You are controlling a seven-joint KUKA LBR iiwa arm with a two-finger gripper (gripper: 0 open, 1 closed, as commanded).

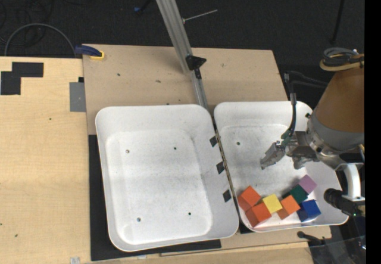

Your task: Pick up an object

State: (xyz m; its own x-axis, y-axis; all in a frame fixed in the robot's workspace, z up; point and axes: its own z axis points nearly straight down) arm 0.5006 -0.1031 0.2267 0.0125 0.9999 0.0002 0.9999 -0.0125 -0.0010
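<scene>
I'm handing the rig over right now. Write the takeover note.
Tool: above the right shallow white bin, over bare floor, nothing visibly held. Whether it is open or shut cannot be told.

Things: all blocks cluster in that bin's near corner: two orange-red cubes, small yellow cube, orange cube, dark green block, blue cube, pale purple cube.

Left shallow white bin: no blocks seen in it.

Done: nothing picked up.

Left: move the tool toward the cluster, probably take an outer cube, and lift.
</scene>
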